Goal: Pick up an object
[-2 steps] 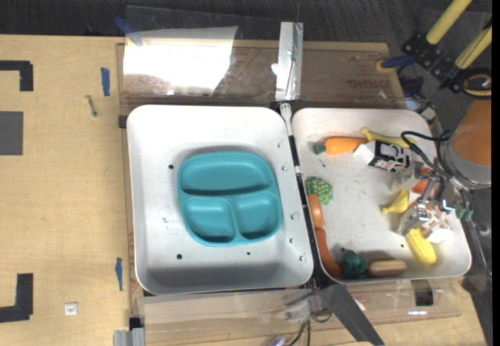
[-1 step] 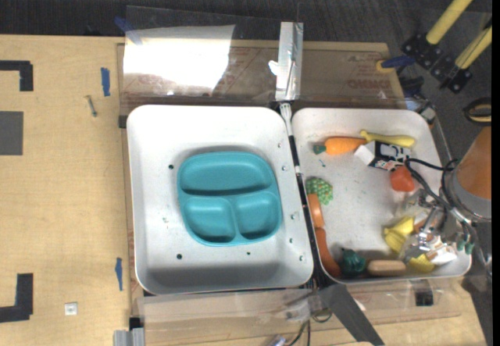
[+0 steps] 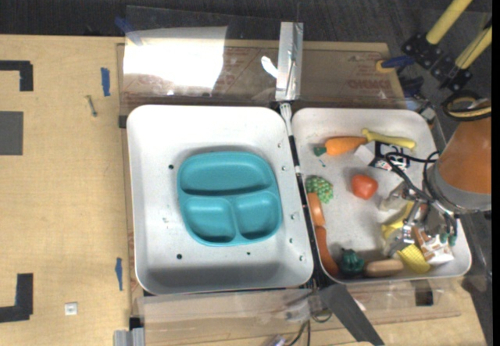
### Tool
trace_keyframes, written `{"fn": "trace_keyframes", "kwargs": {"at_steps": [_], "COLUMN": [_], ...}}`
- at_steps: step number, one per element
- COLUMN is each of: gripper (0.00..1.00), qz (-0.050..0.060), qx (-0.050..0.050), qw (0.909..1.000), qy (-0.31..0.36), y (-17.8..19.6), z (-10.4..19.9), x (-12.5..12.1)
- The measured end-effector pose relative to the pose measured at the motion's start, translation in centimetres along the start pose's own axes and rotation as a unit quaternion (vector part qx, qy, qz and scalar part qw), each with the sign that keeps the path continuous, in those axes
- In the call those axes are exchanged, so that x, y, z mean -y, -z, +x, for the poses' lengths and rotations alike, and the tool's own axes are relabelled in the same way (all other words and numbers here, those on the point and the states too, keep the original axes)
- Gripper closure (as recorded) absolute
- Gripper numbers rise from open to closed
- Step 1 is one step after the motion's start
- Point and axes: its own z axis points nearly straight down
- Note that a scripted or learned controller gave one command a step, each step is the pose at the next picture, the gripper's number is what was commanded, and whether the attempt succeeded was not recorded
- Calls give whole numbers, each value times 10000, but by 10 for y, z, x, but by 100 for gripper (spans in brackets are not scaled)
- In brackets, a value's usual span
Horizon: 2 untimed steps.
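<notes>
Tan cardboard bench (image 3: 55, 204) carries two shallow white bins under your camera. At the frame's lower right, your gripper (image 3: 418, 219) sits low in the right white bin (image 3: 344, 122), over a clutter of small yellow pieces (image 3: 410, 255); its grip state cannot be told. Nearby toward centre lie a small red tomato-like toy (image 3: 363, 186) and an orange plastic carrot (image 3: 342, 147). Left white bin (image 3: 148, 180) holds a teal three-compartment plastic tray (image 3: 229, 196).

We see our arm (image 3: 471, 165) with a broad orange band over a grey ring; black cables (image 3: 406, 169) loop beside it toward a cluttered, multicoloured gripper (image 3: 418, 219).
</notes>
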Motion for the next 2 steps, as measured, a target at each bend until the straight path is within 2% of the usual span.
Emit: {"fn": "trace_keyframes", "kwargs": {"at_steps": [1,2], "gripper": [100,0], "qz": [-4,-5], "qx": [7,0], "qw": [10000,10000], "qy": [6,6], "y": [11,10], "z": [-1,0], "x": [-1,-1]}}
